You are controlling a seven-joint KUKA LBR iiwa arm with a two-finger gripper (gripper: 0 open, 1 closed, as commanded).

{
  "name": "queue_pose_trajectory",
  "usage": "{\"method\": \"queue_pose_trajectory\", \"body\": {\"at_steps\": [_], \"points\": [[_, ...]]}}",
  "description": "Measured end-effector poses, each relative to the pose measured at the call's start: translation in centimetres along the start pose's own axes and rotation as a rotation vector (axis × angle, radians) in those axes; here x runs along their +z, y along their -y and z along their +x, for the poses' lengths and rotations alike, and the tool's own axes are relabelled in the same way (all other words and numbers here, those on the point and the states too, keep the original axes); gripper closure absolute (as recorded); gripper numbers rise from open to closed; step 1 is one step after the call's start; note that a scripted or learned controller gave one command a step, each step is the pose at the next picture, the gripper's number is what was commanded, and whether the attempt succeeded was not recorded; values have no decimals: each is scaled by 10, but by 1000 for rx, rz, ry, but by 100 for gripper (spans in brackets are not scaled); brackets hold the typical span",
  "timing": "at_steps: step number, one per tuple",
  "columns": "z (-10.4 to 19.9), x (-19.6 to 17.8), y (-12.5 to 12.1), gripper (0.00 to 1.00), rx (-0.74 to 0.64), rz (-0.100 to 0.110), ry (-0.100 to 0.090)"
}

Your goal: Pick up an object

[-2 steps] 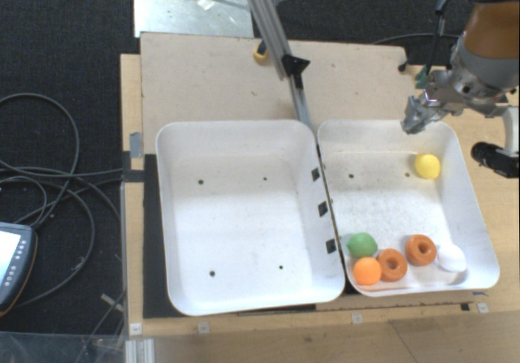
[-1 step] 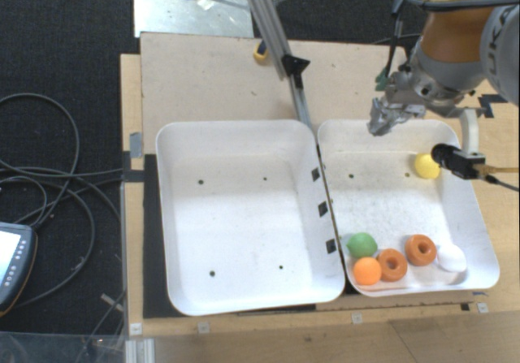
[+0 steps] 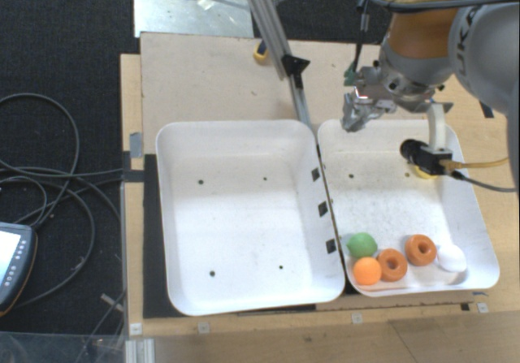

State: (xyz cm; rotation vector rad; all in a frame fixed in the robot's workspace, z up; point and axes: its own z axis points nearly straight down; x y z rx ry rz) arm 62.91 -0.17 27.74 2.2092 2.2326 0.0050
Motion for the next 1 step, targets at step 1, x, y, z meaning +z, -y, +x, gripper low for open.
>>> {"method": "queue_pose_trajectory", "body": {"at_steps": [1], "points": [[53, 20, -9, 100, 0, 3, 0]]}}
